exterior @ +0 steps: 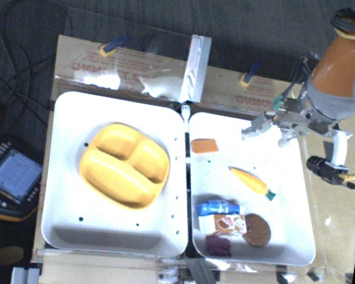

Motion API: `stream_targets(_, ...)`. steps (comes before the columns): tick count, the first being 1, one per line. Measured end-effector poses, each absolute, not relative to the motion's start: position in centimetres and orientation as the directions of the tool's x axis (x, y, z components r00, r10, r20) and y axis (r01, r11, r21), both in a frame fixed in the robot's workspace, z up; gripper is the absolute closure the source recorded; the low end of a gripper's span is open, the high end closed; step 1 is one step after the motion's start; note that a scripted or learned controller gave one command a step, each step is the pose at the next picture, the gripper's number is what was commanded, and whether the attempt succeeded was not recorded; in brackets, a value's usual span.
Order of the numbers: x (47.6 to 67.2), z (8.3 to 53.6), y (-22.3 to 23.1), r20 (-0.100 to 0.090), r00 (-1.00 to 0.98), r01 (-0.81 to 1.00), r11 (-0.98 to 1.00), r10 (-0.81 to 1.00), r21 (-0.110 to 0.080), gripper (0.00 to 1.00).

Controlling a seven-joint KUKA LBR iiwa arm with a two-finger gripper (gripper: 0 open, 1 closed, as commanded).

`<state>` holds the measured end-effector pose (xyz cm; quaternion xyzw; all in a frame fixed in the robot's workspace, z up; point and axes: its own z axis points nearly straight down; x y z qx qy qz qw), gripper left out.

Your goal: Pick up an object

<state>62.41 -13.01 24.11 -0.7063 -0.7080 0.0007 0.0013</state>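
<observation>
My gripper hangs over the far right corner of the right bin, fingers spread apart and nothing between them. Below it in that bin lie a yellow banana-shaped toy with a green tip, an orange square near the divider, a blue tube, a small red and white packet, a brown round disc and a dark purple piece. A large yellow bun-shaped object fills the middle of the left bin.
A metal post stands at the back between the bins, with crumpled clear plastic beside it. Handheld controllers and cables lie on the floor to the left. The arm's orange band rises at the upper right.
</observation>
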Motion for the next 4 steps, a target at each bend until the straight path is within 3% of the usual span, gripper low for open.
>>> stream_targets(1,62.0,9.1,-12.4,-0.001,-0.003,1.0,0.003,1.0,0.0,0.0)
stream_targets(2,58.0,8.9,-16.6,-0.006,-0.192,0.981,0.192,0.981,0.012,0.0)
stream_targets(3,58.1,9.8,-16.7,-0.005,-0.19,0.982,0.19,0.982,0.014,1.0)
stream_targets(4,58.1,10.4,-16.7,-0.003,-0.189,0.982,0.189,0.982,0.012,1.0)
